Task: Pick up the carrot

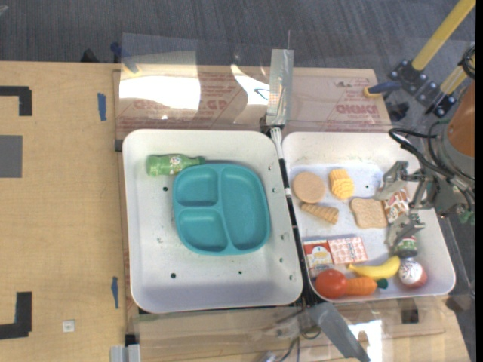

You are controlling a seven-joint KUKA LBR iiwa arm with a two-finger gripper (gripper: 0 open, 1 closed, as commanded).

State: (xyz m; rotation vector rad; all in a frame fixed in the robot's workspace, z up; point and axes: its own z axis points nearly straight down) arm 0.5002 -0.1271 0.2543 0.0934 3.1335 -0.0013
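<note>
The carrot (361,287) is a short orange piece with a green tip. It lies at the front edge of the right bin (377,164), between a red tomato (330,281) and a yellow banana (377,267). My gripper (398,202) hovers over the right side of this bin, well behind the carrot. It is open, with one finger (394,175) toward the back and the other toward the front. A small red-and-white packet (395,205) lies beneath the gap; I cannot tell if it is touched.
The right bin also holds a round cookie (308,187), corn (341,183), a cone (321,213), toast (368,213), a red box (336,251) and a small ball (411,274). The left bin (143,225) holds a teal divided plate (222,207) and a green bottle (172,164).
</note>
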